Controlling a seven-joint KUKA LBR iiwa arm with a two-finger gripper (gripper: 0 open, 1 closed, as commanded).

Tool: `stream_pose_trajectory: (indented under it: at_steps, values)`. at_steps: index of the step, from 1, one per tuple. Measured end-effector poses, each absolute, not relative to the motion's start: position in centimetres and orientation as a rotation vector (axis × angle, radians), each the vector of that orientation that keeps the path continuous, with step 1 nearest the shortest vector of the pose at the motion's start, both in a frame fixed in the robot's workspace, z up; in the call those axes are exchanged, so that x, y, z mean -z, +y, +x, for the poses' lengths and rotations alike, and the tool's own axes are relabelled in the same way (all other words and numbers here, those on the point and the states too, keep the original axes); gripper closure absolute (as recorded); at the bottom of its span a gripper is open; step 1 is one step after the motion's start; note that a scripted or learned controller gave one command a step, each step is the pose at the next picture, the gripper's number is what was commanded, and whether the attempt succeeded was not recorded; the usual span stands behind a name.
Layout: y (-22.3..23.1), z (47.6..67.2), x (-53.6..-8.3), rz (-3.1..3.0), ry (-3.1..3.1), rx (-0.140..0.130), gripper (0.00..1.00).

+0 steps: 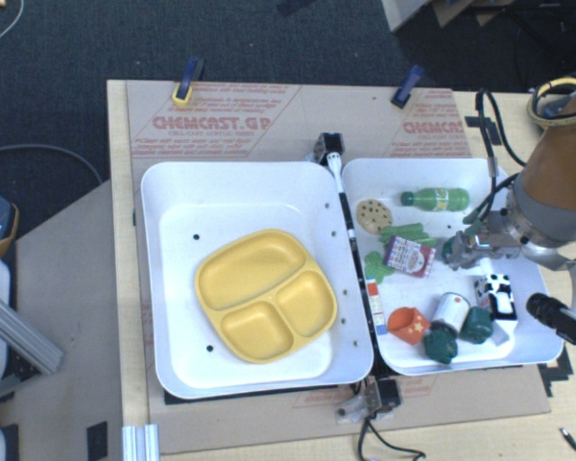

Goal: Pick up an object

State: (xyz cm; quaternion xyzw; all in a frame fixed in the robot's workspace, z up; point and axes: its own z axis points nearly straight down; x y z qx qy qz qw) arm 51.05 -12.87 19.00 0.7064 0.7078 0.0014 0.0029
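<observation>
The claw (458,250), finger state indiscernible, hangs over the right bin (538,353); best to descend squarely onto one isolated item, e.g. the green bottle (436,199) just beyond it.

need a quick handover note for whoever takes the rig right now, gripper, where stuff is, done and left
Gripper: low over the right bin, near its middle; whether the jaws are open or shut can't be told, and nothing shows between them.
Right bin holds the pickable things: green bottle, cookie, maroon packet, orange toy, white can, dark green toy, black and white toy.
Left bin: yellow divided plate lying flat.
Done: arm is in over the right bin.
Left: grasp one object and lift it; no pick is visible yet.
</observation>
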Motion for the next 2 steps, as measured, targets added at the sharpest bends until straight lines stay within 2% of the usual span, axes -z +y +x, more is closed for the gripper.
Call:
stream_pose_trajectory:
  at_steps: [1,2]
  values:
    - [-12.9,51.2,-22.7,2.215,2.219,-0.005,1.00]
    - [-9.5,55.1,-21.5,2.213,2.225,-0.004,1.00]
